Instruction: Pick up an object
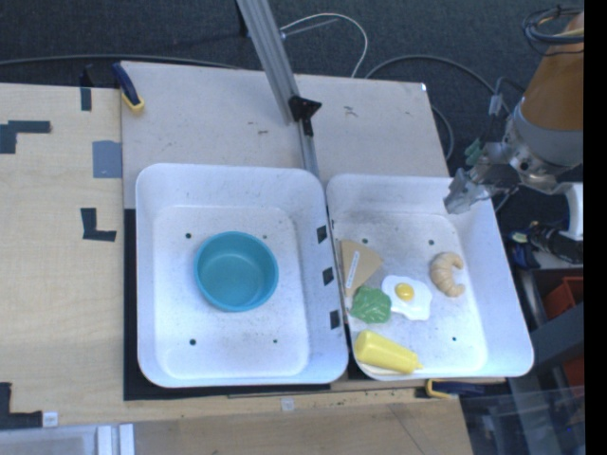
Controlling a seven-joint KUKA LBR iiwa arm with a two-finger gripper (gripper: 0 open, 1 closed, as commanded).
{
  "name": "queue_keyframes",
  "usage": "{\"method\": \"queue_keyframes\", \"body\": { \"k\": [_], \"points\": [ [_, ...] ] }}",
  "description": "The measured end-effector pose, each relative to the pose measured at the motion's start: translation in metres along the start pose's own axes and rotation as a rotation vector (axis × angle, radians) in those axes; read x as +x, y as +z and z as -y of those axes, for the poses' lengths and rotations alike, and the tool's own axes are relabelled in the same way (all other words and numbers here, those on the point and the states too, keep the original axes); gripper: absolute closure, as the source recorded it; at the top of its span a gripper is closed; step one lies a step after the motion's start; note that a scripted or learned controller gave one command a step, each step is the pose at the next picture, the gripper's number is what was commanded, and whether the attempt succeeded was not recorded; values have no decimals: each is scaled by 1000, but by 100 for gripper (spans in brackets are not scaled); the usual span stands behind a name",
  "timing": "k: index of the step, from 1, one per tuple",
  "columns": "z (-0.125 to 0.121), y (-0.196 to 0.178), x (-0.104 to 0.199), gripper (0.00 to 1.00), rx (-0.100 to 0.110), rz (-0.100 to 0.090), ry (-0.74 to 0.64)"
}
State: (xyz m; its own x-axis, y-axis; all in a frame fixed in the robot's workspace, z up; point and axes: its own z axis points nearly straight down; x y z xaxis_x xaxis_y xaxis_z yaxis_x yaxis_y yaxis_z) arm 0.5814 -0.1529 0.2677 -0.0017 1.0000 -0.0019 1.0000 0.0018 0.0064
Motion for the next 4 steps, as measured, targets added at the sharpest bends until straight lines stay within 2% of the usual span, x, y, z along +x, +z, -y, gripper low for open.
{"method": "queue_keyframes", "body": {
  "k": [2,3,4],
  "points": [
    [-16,-1,102,100,7,-4,-6],
    [-27,22,157,100,10,-3,-5],
    [-27,29,210,100,9,-3,-5]
  ]
}}
